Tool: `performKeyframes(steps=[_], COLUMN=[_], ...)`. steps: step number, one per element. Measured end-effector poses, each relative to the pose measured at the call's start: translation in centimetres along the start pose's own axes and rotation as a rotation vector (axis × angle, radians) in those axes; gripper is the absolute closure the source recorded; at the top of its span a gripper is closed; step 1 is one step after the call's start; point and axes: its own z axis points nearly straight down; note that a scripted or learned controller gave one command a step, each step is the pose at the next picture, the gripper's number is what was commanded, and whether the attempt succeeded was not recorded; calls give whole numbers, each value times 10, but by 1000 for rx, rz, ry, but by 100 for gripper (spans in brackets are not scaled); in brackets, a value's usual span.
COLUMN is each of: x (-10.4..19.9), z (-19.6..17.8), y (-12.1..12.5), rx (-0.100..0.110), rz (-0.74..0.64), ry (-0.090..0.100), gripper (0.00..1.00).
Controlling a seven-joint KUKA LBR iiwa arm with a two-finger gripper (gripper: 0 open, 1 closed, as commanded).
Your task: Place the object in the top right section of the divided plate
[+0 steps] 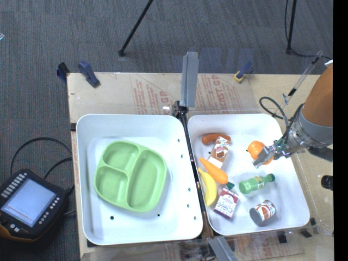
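The green divided plate [130,175] lies in the left bin [87,145], with two small sections on its left and one long section on its right. My gripper [265,156] is low in the right bin [283,125], reaching in from the right. It sits against the lower right side of an orange fruit [254,147] and hides part of it. Whether the fruit is gripped is unclear from this angle.
The right bin also holds a brown sausage [216,138], a small carton [219,150], a carrot [213,171], a banana [207,186], a green bottle [255,184], a red carton [227,203] and a can [263,212]. A divider post [190,86] stands between the bins.
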Motion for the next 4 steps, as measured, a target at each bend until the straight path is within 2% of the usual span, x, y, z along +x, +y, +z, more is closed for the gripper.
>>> performKeyframes(steps=[1,2,3,4], x=[70,69,154,250], z=[108,100,28,28], y=[4,3,-4,51], rx=[6,9,5,6], rz=[55,60,40,-116], ry=[3,5,1,1], gripper=[100,100,100,100])
